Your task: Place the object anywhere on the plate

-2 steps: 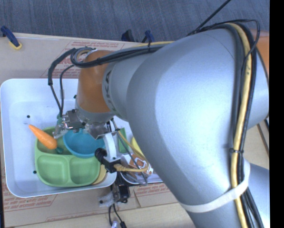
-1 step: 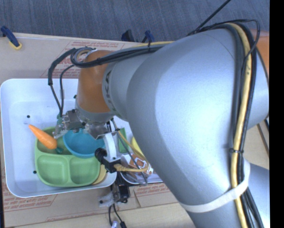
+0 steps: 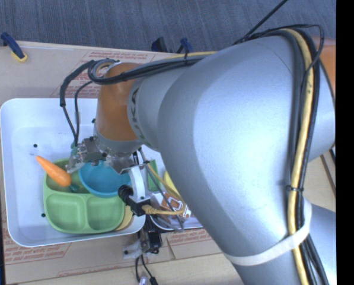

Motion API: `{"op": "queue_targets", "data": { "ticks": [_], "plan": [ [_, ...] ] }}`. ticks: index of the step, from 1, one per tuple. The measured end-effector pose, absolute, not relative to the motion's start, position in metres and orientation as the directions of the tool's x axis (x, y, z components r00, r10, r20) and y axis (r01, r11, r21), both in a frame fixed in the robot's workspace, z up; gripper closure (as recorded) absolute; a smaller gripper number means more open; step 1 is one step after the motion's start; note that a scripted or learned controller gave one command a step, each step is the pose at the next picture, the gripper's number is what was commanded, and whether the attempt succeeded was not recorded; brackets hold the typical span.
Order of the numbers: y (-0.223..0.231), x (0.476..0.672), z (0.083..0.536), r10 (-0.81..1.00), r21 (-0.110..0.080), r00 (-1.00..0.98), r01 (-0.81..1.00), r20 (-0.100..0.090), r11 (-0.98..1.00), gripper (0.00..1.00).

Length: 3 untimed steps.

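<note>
Looking from the near edge of the desk (image 3: 34, 257), the first thing is a tangle of wires and a small clip hanging by the front wall of the white bin (image 3: 13, 159). Just past that wall lies the green plate (image 3: 85, 215), a tray with little sections in it. A blue bowl (image 3: 102, 180) sits at the back edge of the plate, partly over it. An orange carrot (image 3: 53, 170) lies across the plate's far left corner, with its thin tip poking out over the bare white floor of the bin.

Right above the bowl is the gripper (image 3: 105, 156). The big grey arm (image 3: 236, 153) covers it, so it is not possible to tell how wide the jaws are or if they hold anything. The orange band (image 3: 114, 108) sits above the wrist, farther back.

The carrot looks like the thing to place, and it seems to rest on the plate already, at least in part. So the placing step looks close to done. The next move probably calls for the arm to lift straight up, slowly, without bumping the bowl or rolling the carrot off.
</note>
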<state>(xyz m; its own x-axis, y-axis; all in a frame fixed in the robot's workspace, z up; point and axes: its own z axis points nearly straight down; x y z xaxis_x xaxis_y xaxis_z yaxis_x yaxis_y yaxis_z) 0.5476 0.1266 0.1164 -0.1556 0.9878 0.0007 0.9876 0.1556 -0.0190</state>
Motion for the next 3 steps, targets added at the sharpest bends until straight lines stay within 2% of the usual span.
{"op": "queue_targets", "data": {
  "ticks": [3],
  "plan": [
    [0.1266,0.5476,0.1163,0.988,-0.019,-0.156,0.988,0.001,0.156,0.00]
  ]
}}
